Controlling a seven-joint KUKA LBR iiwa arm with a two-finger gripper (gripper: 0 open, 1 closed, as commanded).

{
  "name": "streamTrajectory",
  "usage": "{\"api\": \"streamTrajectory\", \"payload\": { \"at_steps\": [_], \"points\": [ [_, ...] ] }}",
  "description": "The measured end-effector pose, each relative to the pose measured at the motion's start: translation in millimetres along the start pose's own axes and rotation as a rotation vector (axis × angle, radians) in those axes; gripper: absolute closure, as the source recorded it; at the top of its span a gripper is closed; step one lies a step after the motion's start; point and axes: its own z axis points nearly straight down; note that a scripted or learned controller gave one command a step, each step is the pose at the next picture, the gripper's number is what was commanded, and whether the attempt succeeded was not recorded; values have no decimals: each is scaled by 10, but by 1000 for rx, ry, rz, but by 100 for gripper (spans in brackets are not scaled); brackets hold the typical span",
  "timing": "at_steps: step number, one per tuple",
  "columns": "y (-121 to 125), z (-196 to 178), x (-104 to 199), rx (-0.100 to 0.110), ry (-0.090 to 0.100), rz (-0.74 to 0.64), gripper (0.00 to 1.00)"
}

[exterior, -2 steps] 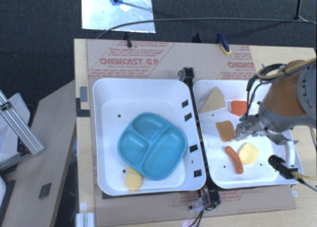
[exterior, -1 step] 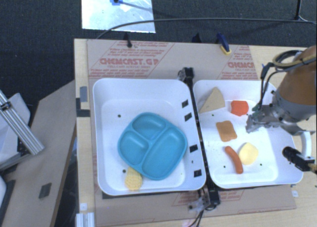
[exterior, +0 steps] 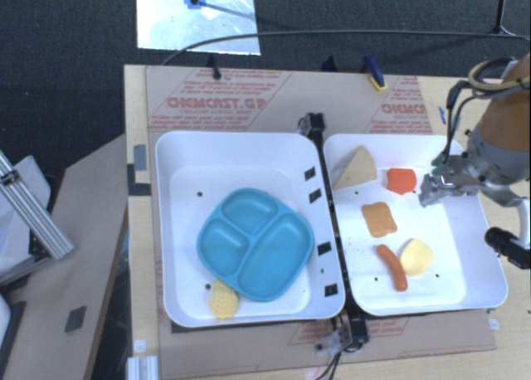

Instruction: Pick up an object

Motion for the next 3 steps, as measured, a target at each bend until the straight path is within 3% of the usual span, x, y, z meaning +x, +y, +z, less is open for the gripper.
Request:
{"api": "streamTrajectory", "payload": {
  "at_steps": [1, 3],
  "points": [
    [20, -541, -3, 0, 0, 0, 100],
    [260, -510, 935, 4, 3, -4, 100]
  ]
}}
